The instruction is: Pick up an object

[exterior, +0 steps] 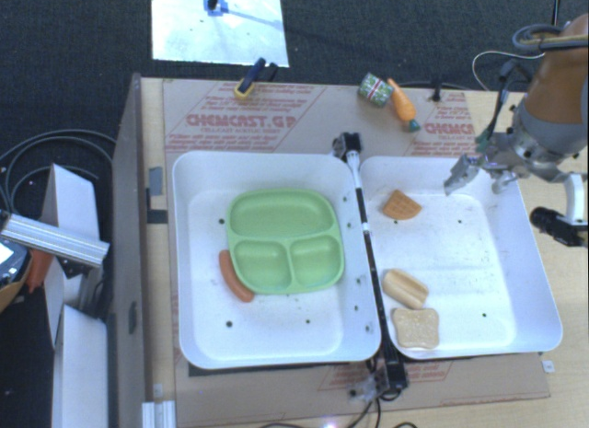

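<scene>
1. Bench covered with a brown cardboard sheet (276,118) printed in red letters is bearing two shallow white bins side by side, the left bin (198,233) and the right bin (525,260), their inner rims meeting along a dark strip.
2. Grey arm with an orange band (557,86) is reaching in from the right, and its two-finger gripper (480,176) is hanging over the upper right part of the right bin.
3. Fingers of that gripper are standing spread wide apart, one grey finger (457,176) pointing down to the left and the other nearer the wrist, with nothing showing between them.
4. Orange wedge-shaped toy food piece (401,205) is lying in the upper left part of the right bin, near the gripper but apart from it, lower and to the left.
5. Tan bread-roll-shaped toy (405,288) is lying lower down by the bin's left wall, and a pale square toast-like slice (416,327) is sitting just below it in the lower left corner.
6. Light green plastic plate with three compartments (285,240) is sitting in the middle of the left bin, and an orange-red sausage-shaped toy (235,277) is lying against its lower left edge.
7. Small green can (375,88) and an orange carrot-shaped toy (403,104) are lying on the cardboard beyond the bins, and a yellow-and-black clamp (253,79) is sitting at the cardboard's far edge.
</scene>
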Controlling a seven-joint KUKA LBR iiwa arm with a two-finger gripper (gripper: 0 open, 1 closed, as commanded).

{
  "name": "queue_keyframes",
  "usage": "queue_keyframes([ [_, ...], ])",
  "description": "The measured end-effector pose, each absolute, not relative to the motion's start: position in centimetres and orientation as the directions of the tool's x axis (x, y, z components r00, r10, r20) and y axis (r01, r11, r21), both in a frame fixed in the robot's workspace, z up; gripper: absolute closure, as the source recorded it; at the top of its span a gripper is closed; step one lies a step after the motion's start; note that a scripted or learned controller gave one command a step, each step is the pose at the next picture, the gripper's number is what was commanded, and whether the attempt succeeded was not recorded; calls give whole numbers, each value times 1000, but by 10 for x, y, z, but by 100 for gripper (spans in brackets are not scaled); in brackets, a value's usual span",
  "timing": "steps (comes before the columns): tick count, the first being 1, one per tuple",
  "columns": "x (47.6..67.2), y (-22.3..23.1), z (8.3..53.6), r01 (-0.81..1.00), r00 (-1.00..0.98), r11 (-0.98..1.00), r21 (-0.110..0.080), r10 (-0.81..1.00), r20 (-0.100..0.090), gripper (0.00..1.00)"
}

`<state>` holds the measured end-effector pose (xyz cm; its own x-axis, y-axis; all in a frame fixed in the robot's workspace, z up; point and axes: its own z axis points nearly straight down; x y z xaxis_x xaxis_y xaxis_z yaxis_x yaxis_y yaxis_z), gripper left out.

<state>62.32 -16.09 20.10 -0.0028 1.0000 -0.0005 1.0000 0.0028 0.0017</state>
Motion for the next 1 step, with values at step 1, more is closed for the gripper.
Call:
queue_keyframes([
  [1,644,-99,143,1000,-4,4,1,1000,1,0],
])
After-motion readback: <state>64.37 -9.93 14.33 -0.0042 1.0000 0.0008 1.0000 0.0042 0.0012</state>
